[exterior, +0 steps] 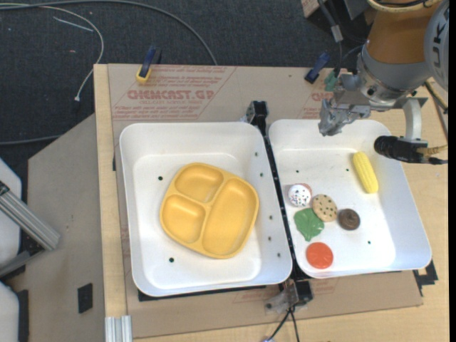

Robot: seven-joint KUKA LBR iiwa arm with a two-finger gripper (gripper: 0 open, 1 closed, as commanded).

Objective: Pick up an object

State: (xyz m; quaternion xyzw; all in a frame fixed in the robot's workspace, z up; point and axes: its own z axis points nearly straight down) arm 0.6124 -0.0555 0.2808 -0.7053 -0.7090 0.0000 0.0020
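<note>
Camera view takes in the desk at a slant, and nearest in the right-hand shallow white plastic bin lies a flat round red toy slice, close to the near rim. Just beyond it sit a crinkled green toy leaf, a tan speckled biscuit-shaped disc touching the leaf's far edge, and a small dark brown ring-shaped toy just right of the biscuit. A white ball with coloured dots rests beside the bin's left wall.

Any of these could serve as the object, and the crowding is the risk: a descent on the biscuit or the leaf would likely nudge a neighbour, and such thin, flat pieces offer little height to pinch, so I judge a slip or an empty close plausible there.

Farther back and to the right, a yellow toy corn cob lies alone, well apart from the cluster; rounded and thicker, it looks the easier target, though it may roll if caught off-centre.

At the far edge of that bin the grey metal claw hangs above the rim, holding nothing; whether it is spread or closed I cannot tell.

In the left white bin rests a yellow three-compartment plastic plate.
</note>
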